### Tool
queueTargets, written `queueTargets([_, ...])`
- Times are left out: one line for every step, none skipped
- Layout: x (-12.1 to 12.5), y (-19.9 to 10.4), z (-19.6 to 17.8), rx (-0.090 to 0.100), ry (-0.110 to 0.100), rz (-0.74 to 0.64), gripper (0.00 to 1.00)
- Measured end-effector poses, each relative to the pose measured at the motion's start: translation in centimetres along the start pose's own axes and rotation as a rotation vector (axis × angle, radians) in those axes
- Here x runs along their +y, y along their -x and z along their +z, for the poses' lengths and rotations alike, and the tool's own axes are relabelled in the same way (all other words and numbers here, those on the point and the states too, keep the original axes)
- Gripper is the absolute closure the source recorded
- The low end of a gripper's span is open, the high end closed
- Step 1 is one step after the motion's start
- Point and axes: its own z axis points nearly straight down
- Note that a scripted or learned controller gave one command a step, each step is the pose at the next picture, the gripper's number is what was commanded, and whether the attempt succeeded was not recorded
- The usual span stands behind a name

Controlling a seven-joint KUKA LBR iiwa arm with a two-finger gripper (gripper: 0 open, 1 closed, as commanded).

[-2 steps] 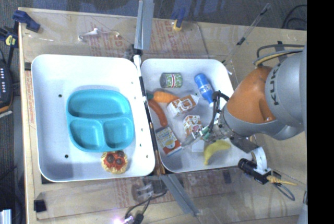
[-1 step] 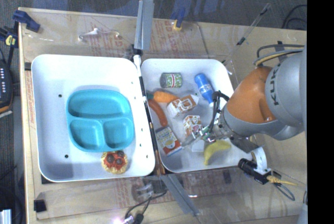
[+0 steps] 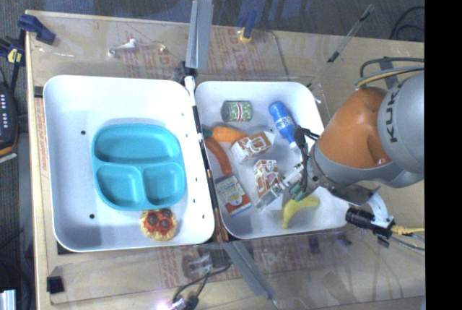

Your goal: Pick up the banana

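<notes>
The yellow banana (image 3: 299, 209) lies in the right bin (image 3: 317, 102), close to its front right corner. My gripper (image 3: 294, 186) reaches in from the right beneath the orange wrist and sits low, just above the banana's upper end. It is right beside a small carton (image 3: 266, 178). The banana rests on the bin floor, and the gripper and arm cover part of its upper end.
The right bin also holds a green can (image 3: 237, 110), a blue bottle (image 3: 283, 121), a carrot (image 3: 228, 134), a red sausage (image 3: 219, 155), a milk carton (image 3: 252, 146) and a flat box (image 3: 232, 194). The left bin (image 3: 58, 157) holds a blue divided tray (image 3: 138, 165) and a toy pizza (image 3: 159, 223).
</notes>
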Motion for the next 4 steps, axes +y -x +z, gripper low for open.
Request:
queueTargets([-0.1, 0.0, 1.8, 0.004, -0.002, 0.041, 0.00])
queueTargets([0.0, 0.0, 0.9, 0.005, -0.002, 0.037, 1.00])
queueTargets([0.0, 0.0, 0.9, 0.005, -0.002, 0.037, 0.00])
queueTargets([0.0, 0.0, -0.1, 0.006, -0.003, 0.032, 1.00])
